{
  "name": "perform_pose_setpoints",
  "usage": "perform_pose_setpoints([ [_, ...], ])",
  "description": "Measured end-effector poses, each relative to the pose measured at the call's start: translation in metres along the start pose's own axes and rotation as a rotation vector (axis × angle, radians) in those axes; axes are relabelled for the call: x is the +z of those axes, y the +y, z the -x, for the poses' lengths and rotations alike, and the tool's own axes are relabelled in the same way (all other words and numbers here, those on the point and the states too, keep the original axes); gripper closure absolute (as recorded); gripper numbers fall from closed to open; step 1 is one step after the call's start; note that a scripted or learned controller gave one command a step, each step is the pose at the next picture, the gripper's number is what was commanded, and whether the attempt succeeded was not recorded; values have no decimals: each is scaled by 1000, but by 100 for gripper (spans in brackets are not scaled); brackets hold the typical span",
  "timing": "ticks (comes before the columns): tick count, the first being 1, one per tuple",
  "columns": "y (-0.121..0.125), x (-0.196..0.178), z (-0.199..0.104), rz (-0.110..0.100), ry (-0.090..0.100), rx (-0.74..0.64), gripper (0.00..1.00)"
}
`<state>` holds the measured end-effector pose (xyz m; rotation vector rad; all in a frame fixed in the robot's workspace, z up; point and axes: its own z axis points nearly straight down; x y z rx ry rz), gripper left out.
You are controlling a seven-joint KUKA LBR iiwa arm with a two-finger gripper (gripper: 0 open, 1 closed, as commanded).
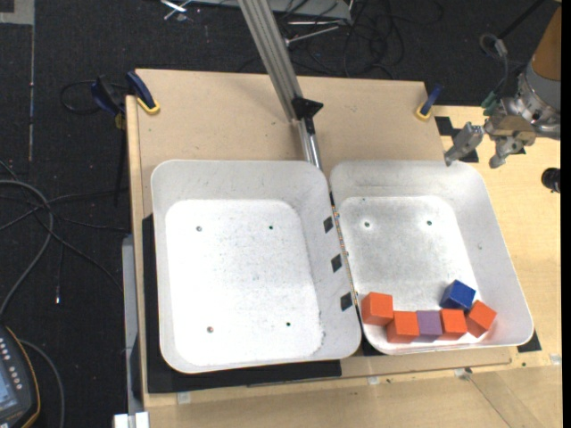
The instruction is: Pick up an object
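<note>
Several small blocks lie along the near edge of the right bin [486, 205]: an orange block [377, 307], another orange block [404, 325], a purple block [429, 323], a blue block [459, 294] and an orange block [482, 316] at the corner. My gripper [482, 144] hangs above the far right corner of that bin, well away from the blocks. Its two fingers are spread apart with nothing between them.
The left bin [169, 194] sits beside the right one on the wooden bench. A slanted metal pole [272, 47] runs down to the gap between the bins. Clamps [143, 96] mark the bench's far corners.
</note>
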<state>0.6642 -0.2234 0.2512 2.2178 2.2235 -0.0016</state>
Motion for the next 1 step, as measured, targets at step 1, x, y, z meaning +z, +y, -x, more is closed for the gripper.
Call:
perform_pose_setpoints([
  [1, -44, 104, 0, -9, 4, 5, 0],
])
